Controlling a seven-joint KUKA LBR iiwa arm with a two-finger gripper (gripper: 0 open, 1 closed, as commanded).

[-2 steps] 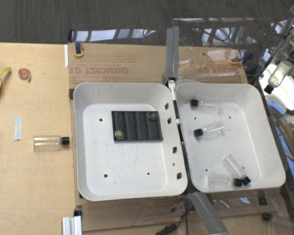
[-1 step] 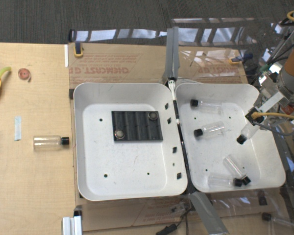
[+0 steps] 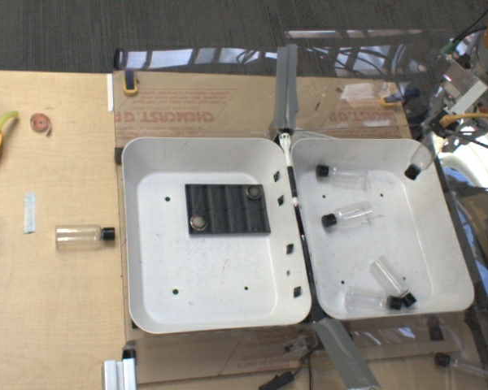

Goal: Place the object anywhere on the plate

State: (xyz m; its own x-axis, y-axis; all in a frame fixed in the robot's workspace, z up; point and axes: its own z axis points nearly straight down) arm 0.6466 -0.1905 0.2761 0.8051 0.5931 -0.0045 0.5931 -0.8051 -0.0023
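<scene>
vials [image 3: 347,216], clear with black caps, faint and hard to count, scattered in right bin [image 3: 443,242]; well apart from dark plate [image 3: 228,211] in left bin [image 3: 150,258]; end effector state impossible to tell.

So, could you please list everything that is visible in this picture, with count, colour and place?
White bins: 2, side by side on the bench; left bin, right bin.
Dark plate: 1, black, ridged, in the left bin, with two small round pieces on it.
Clear vials with black caps in the right bin: about 5; one near the top, one in the middle, two at the bottom, one at the upper right rim.
Clear vial: 1, black cap, on the wooden table left of the bins.
Small round disc: 1, reddish, on the table at far left.
Cardboard sheet: 1, brown, under the bins.
Robot arm and gripper: I cannot make them out among the equipment at upper right.
</scene>
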